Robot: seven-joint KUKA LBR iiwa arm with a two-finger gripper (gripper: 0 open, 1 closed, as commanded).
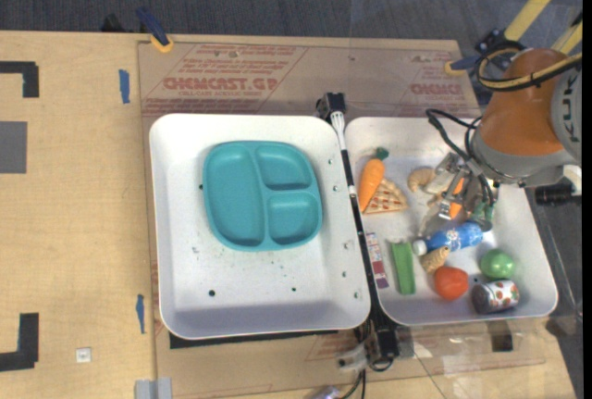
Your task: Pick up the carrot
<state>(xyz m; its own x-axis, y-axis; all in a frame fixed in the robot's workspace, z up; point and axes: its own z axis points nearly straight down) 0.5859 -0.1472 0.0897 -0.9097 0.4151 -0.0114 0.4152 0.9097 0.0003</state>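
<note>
The orange carrot (370, 180) with a green top lies tilted in the right bin (536, 235), close to its left wall. Its lower end touches a waffle-patterned wedge (388, 200). My gripper (460, 194) hangs low over the middle of the right bin, roughly a hand's width to the right of the carrot and apart from it. It is just above a blue item (462, 236). Nothing shows between it and the carrot except a small beige piece (423, 179).
The right bin also holds a green stick (403, 266), a red tomato (451, 282), a green ball (499, 264) and a dark can (497, 296). The left bin (176, 230) holds a teal divided plate (263, 193). A black divider (347, 175) runs between the bins.
</note>
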